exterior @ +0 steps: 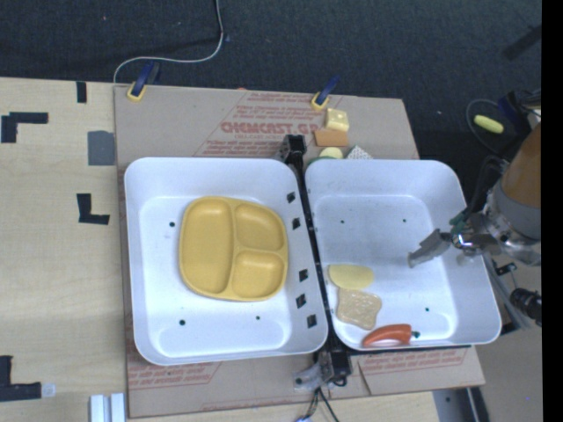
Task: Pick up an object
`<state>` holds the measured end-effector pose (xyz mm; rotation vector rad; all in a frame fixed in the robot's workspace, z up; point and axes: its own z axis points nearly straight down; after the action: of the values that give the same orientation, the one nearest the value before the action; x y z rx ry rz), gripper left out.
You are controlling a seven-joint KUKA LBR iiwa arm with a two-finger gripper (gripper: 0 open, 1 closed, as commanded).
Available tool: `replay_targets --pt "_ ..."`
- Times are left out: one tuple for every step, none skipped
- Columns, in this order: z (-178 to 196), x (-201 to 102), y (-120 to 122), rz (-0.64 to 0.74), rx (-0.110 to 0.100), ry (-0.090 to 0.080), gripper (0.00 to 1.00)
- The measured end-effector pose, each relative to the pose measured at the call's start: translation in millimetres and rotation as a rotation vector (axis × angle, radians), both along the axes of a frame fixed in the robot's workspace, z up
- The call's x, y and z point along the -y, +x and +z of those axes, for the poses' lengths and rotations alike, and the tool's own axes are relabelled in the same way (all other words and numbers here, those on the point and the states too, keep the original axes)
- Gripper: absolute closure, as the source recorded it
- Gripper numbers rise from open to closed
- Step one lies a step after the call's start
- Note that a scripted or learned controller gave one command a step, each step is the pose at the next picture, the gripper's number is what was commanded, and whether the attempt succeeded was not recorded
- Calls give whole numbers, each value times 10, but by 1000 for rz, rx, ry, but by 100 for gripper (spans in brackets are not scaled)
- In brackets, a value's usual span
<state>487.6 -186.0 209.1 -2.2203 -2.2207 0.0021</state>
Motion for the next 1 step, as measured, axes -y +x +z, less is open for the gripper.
replay_targets --pt "-1122 -907 248 8 -9 7 0"
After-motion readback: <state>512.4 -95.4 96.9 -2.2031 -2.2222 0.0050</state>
